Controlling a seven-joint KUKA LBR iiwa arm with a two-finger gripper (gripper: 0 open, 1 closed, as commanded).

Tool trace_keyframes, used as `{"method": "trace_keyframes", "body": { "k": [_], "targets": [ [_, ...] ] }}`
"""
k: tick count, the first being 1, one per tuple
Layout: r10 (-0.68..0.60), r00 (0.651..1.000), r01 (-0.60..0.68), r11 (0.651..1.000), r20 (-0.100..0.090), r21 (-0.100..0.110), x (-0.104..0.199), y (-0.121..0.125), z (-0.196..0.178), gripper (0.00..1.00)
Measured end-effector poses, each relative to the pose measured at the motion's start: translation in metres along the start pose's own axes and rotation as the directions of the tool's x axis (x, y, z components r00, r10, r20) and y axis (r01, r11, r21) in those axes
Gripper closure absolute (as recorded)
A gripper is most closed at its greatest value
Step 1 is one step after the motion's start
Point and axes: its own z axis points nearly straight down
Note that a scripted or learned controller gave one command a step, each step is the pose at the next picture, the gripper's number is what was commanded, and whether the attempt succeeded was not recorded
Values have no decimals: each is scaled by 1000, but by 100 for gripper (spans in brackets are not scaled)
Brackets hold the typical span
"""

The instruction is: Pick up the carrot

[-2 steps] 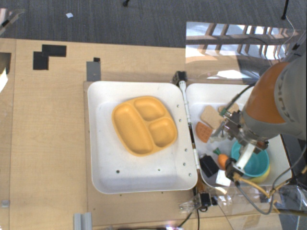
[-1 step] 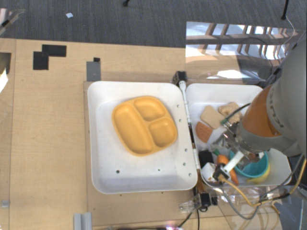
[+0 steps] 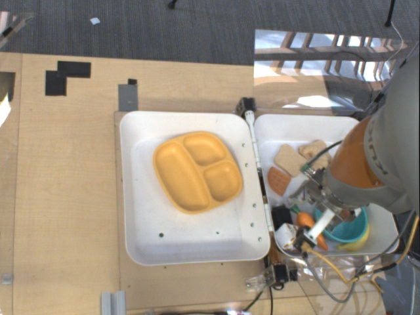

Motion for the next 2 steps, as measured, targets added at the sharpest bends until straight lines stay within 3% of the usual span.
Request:
{"method": "trace_keyframes", "body": {
  "k": [1,2],
  "targets": [
    [-237,972,237,972,-3,3,-2,2,0,0],
    [64,998,-64,998,-3,-2,-8,9,0,0]
  ]
}}
